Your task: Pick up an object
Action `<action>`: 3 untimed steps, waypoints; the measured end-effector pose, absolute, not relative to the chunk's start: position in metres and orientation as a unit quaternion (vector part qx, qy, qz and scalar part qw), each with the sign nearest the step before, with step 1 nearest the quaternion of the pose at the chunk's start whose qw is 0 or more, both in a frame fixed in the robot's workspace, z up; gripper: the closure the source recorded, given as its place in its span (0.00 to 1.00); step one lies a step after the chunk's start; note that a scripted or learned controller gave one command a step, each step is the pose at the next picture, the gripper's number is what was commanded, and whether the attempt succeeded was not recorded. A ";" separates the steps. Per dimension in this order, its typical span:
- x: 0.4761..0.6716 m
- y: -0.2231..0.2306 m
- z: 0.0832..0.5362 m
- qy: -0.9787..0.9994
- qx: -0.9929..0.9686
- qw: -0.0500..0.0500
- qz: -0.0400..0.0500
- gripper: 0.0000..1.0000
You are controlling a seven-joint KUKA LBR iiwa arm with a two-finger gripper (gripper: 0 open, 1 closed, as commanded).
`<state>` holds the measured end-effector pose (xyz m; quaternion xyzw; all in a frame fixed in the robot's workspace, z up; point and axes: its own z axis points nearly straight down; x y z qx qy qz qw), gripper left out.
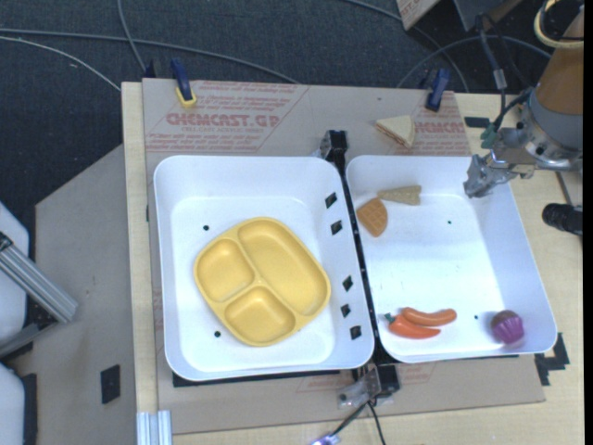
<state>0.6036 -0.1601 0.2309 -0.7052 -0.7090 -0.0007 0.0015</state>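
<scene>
In the right bin (519, 248) lie a round tan cookie-like piece (372, 217), a beige wedge (399, 195), an orange-red hot dog (422, 322) near the front wall, and a purple round fruit (507, 326) in the front right corner. My gripper (482, 178) hangs over the right bin's back right corner, apart from all of these. Nothing shows between its fingers.
The left bin (176, 239) holds a yellow divided plate (262, 279). A toy sandwich wedge (397, 130) lies on the bench behind the right bin. Blue clamps (182, 82) sit at the bench's back edge, and cables run across the floor behind.
</scene>
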 end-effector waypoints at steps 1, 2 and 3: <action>0.578 -0.113 0.229 -0.709 -0.705 0.002 0.000 1.00; 0.562 -0.061 0.239 -0.709 -0.705 0.002 -0.001 1.00; 0.544 -0.016 0.230 -0.709 -0.705 0.003 0.000 1.00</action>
